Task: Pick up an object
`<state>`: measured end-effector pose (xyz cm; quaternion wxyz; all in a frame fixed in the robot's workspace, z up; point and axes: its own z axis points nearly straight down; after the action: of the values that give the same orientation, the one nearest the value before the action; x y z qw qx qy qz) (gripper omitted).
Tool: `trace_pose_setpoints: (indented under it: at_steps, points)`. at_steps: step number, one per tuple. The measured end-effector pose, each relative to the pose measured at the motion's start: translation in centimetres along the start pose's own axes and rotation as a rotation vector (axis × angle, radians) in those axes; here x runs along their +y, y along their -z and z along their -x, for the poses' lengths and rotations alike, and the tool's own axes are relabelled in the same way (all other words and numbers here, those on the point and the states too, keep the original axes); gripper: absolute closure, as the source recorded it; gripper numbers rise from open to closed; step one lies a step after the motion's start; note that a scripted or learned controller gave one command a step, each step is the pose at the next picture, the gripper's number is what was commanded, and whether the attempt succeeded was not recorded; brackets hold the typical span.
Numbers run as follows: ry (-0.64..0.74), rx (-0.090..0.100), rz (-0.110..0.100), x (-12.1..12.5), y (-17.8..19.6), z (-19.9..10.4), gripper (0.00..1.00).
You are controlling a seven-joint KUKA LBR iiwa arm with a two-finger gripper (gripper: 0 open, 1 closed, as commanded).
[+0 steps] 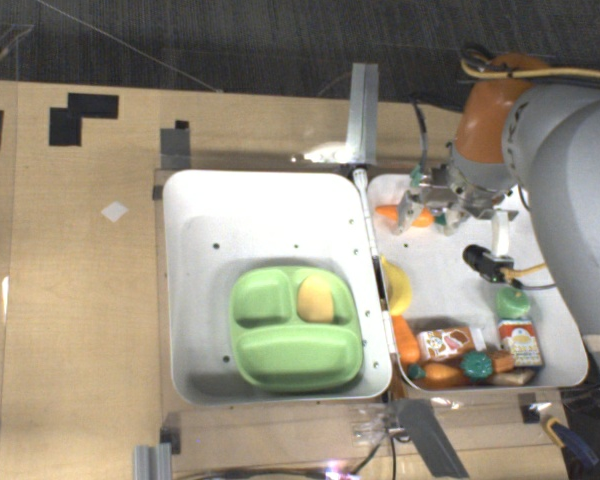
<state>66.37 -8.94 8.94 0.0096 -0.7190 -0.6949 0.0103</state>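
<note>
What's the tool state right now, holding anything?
Tool: low over the right bin's far end, beside a small orange piece; open or closed cannot be told, and no grasp is visible.

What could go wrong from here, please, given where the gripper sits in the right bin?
1. The gripper is low over a small orange piece close to the right bin's wall; it may scrape the wall or nudge the piece away instead of catching it.
2. The other things, such as the carton and carrot, lie crowded along the near edge, so a later grab there might shove neighbours.
</note>
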Motion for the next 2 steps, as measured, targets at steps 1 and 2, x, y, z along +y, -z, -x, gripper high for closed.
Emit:
trace_pose_setpoints:
  at_steps: [1, 2]
  points:
    - [-0.048, 0.002, 0.041, -9.4, 0.0, 1.9, 0.0]
    - [-0.008, 0.001, 0.034, -3.2, 0.9, 1.7, 0.0]
